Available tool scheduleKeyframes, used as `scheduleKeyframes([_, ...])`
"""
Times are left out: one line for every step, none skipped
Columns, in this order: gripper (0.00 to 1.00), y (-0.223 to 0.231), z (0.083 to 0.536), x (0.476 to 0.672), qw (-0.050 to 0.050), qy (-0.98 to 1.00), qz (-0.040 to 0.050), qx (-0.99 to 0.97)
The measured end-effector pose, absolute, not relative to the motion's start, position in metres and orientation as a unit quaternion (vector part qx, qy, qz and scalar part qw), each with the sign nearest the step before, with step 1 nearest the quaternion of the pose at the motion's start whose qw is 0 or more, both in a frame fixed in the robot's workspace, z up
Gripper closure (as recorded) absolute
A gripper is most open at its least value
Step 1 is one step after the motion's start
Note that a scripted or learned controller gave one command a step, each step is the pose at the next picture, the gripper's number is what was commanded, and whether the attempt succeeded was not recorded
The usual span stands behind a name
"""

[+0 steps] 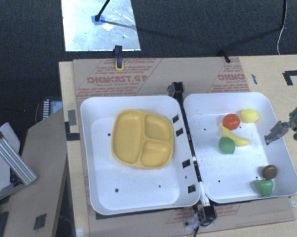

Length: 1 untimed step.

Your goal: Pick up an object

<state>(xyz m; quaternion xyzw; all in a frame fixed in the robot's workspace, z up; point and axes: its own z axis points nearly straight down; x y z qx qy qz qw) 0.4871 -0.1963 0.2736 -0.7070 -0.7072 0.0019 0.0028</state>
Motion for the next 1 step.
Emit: scheduleKeyframes([0.00, -0.1958, 0.2776, 0.4890, -0.001, -0.708, -0.0002, -0.706])
